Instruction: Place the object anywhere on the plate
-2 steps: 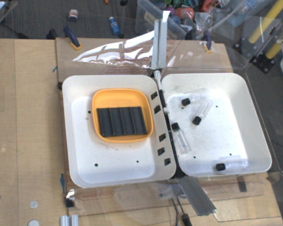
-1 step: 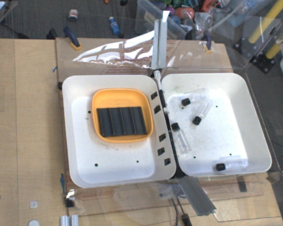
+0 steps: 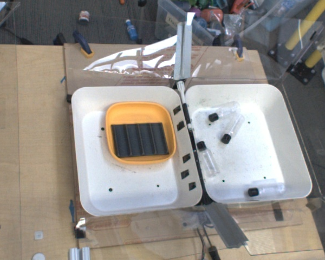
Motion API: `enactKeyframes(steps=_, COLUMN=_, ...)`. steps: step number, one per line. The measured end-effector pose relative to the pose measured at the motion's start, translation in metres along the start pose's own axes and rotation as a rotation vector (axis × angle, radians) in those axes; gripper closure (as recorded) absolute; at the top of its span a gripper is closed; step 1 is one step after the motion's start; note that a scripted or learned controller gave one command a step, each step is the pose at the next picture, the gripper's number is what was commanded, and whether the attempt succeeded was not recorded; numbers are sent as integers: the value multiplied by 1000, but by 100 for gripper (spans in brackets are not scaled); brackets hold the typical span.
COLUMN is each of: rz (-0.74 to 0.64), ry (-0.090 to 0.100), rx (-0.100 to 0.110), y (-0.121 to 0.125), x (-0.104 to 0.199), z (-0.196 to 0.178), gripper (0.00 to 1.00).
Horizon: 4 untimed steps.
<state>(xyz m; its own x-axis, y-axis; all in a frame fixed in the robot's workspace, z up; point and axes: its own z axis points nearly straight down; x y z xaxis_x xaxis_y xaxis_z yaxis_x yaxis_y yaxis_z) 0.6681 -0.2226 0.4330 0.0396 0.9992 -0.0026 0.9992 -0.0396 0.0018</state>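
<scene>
An orange plate (image 3: pixel 140 110) with rounded corners lies in the left white bin (image 3: pixel 92 194). A black ribbed rectangular block (image 3: pixel 139 140) rests flat on the plate and covers most of its middle. In the right white bin (image 3: pixel 284 145) lie several clear plastic tubes with black caps. One tube (image 3: pixel 222 113) is near the top middle and another (image 3: pixel 232 129) lies slanted just below it. A third tube (image 3: pixel 208 160) is beside the bins' shared wall. One more tube (image 3: pixel 269 189) sits against the front rim.
A row of black clips (image 3: pixel 184 142) runs along the divider between the bins. A clear tub of colourful toys (image 3: pixel 222 4) stands behind the right bin. Crinkled clear film (image 3: pixel 135 61) lies behind the left bin. Bare wooden bench (image 3: pixel 27 145) spreads to the left.
</scene>
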Motion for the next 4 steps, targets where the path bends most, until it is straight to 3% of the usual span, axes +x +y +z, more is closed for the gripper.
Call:
enactKeyframes(steps=2, rz=163, ry=1, rx=1, y=-1, x=3, z=0, gripper=100)
enactKeyframes(steps=3, rz=141, ry=0, rx=3, y=-1, x=5, z=0, gripper=100)
enactKeyframes(steps=4, rz=238, ry=2, rx=1, y=-1, x=2, z=0, gripper=100)
